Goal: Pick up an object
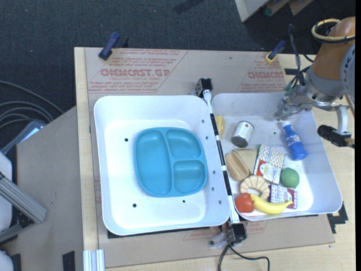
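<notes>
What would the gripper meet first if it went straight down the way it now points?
Probably the bare floor of the right bin, near its upper right corner. The gripper hangs just up-left of the blue bottle; depth is unclear.

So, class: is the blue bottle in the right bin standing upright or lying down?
Lying down. The blue bottle lies flat on the right bin floor, its white cap pointing toward the bin's far edge.

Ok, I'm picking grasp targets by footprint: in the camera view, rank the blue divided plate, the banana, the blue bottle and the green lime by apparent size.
Largest to smallest, as they look:
1. blue divided plate, by far
2. banana
3. blue bottle, close to the banana in length, so that order is unsure
4. green lime
</notes>
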You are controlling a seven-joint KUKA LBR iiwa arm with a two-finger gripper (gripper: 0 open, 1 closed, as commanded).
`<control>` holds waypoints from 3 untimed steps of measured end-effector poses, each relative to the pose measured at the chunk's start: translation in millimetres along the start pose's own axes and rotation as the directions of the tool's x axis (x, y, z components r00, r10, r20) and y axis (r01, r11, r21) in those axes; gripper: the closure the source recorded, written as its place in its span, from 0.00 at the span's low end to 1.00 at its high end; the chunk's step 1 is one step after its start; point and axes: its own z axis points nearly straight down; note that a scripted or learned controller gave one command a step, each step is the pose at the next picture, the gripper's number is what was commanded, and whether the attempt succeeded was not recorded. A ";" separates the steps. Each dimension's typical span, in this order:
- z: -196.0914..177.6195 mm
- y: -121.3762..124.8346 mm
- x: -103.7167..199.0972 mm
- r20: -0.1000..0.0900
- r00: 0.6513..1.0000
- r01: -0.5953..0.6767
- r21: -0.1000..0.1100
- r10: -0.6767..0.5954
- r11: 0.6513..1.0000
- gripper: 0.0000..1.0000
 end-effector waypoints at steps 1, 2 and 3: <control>10.7 -1.2 47.1 0.003 1.000 -0.005 0.001 0.005 1.000 1.00; 10.7 -1.4 46.5 0.004 1.000 -0.006 0.001 0.006 1.000 0.00; 0.0 -0.6 46.9 0.004 1.000 -0.005 -0.001 0.005 1.000 1.00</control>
